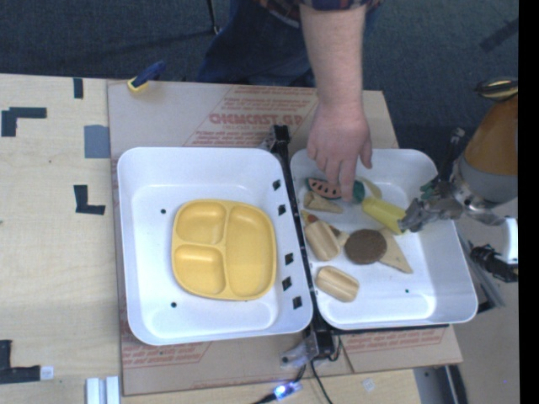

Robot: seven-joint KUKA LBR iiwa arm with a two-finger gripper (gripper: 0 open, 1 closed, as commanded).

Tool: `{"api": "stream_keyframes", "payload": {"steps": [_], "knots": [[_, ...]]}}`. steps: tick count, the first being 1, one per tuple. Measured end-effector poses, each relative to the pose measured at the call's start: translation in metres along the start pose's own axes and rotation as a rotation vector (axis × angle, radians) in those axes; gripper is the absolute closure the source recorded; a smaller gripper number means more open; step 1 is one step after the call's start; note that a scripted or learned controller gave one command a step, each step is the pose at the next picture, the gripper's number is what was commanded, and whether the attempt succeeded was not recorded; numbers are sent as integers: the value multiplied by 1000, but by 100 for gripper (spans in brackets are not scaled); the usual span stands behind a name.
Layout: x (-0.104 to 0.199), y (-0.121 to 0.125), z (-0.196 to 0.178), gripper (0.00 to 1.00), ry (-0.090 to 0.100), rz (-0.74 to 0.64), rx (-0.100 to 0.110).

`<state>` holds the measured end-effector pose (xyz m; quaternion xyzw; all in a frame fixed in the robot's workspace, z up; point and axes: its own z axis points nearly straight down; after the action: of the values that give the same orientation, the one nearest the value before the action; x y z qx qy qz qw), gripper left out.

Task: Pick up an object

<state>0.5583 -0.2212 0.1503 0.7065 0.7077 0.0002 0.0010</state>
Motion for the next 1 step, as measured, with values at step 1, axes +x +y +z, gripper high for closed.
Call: {"api": "stream_keyframes", "payload": {"steps": [1], "knots": [[7, -1, -61, 100, 0, -1, -2]]}}
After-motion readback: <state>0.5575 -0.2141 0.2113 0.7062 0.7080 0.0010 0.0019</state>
